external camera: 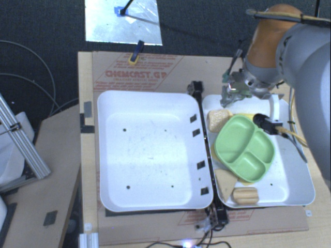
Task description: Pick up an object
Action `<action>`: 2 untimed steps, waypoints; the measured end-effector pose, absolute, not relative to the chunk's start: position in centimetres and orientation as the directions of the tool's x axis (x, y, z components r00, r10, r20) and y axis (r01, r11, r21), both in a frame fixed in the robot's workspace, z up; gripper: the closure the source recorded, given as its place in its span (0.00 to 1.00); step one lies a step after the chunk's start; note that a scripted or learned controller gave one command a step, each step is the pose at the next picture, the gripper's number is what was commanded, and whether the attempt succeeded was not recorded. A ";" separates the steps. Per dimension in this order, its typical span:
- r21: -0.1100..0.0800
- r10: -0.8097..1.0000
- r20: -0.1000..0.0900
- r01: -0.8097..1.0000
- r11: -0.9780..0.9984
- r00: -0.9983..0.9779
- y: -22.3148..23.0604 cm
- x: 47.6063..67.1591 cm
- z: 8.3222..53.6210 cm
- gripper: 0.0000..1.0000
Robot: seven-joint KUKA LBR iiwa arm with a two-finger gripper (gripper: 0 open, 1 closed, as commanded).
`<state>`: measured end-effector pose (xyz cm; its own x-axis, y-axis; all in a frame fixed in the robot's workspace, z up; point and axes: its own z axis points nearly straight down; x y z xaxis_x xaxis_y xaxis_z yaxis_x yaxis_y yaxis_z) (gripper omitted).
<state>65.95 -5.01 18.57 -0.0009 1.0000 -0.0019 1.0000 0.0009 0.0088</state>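
You will find the two-finger gripper (231, 93) at the end of the grey arm (306, 53), which comes in from the right. The gripper hangs over the far left corner of the right-hand shallow white bin (304, 189). From this slant you cannot tell how wide it stands or whether it has anything in it. All the things you could pick lie in that same bin. A pale tan, rough-surfaced sponge-like block (217, 120) sits in the far left corner, just beside the gripper on its near side. A green divided plastic plate (244, 148) takes up the middle of the bin, tilted, and its far left rim appears to meet the block. A flat tan piece (224, 179) shows from under the plate's near left edge, against the bin's left wall. A short tan cylinder, like a small roll (244, 195), lies on its side along the near edge, just past the plate's near rim. The left-hand shallow white bin (150, 149) stands touching the right one along their shared edge. Both rest on a sheet of brown cardboard with red lettering (139, 72).
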 end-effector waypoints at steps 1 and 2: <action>0.001 1.000 0.000 1.000 -0.001 0.001 -8.6 64.5 11.8 1.00; 0.000 1.000 0.002 1.000 0.001 -0.001 -8.9 58.7 8.3 1.00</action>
